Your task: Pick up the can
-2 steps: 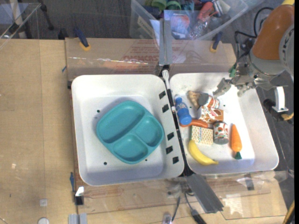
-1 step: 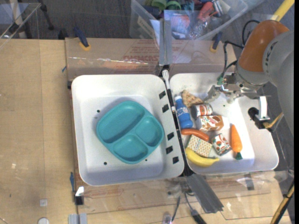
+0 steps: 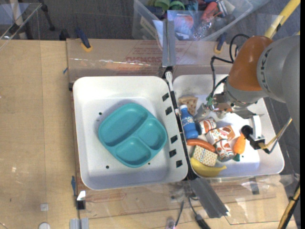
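The can [image 3: 208,126] is small, red and white, and lies in the middle of the right bin [image 3: 271,163] among other items. My gripper [image 3: 215,107] hangs just above and behind it, under the orange-banded wrist [image 3: 248,63], near the bin's back half. The wrist body covers the fingertips. Nothing shows as lifted from the bin.
Around the can lie a blue bottle [image 3: 188,124], a red-and-white pack [image 3: 224,139], an orange carrot [image 3: 239,145], a banana [image 3: 208,168] and a brown biscuit [image 3: 190,103]. The left bin [image 3: 86,94] holds a teal divided plate [image 3: 132,134]. A clear tub of toys [image 3: 190,6] stands behind.
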Controlling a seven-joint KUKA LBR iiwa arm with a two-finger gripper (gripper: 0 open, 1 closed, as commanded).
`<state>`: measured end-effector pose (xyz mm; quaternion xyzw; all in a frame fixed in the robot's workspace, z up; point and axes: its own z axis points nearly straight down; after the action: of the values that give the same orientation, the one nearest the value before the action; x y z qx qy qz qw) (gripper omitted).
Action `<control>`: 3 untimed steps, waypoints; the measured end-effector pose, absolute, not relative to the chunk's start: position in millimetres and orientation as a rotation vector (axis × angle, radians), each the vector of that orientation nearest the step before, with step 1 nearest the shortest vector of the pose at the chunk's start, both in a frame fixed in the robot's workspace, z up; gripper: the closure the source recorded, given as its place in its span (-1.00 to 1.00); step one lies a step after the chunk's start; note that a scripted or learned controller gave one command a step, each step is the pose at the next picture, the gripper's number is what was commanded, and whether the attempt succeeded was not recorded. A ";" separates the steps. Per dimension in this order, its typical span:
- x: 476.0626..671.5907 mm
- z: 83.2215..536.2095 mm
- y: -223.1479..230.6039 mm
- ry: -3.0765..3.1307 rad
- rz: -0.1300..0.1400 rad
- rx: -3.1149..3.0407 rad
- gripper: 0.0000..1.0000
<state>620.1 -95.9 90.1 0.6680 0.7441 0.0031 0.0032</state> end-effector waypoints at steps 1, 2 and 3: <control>573.6 90.4 -95.4 2.353 0.010 2.065 -1.00; 576.1 101.8 -97.2 2.344 0.016 2.065 1.00; 520.6 202.6 -74.0 2.377 0.000 2.054 1.00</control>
<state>520.6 -74.0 202.6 0.6538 0.7567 0.0000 -0.0003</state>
